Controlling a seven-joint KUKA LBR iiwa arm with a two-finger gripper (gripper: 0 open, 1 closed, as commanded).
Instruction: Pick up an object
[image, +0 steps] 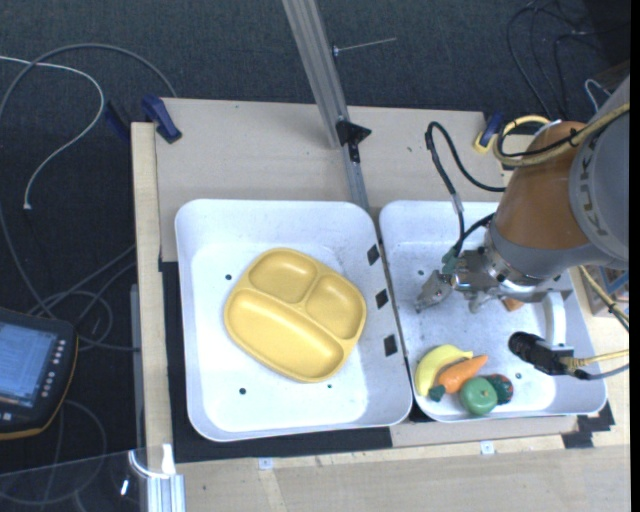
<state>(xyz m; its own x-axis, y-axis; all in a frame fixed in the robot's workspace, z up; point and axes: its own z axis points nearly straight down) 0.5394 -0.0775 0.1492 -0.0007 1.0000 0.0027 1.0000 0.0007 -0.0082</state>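
Note:
In the right bin (400, 240), my gripper (452, 298) hangs over the bare white floor near the middle, open with nothing between its fingers. The toy food lies below it at the bin's front edge. A yellow banana (437, 366) is on the left, and an orange carrot (463, 373) leans across it. A green round fruit (480, 397) sits beside a small dark red piece (502, 386). The gripper is a short way behind this cluster and touches none of it.
A yellow divided plate (295, 313) lies in the left bin (200, 250). Cables and a black connector (535, 352) trail off the arm over the right bin's right side. A metal post (330, 90) rises behind the bins.

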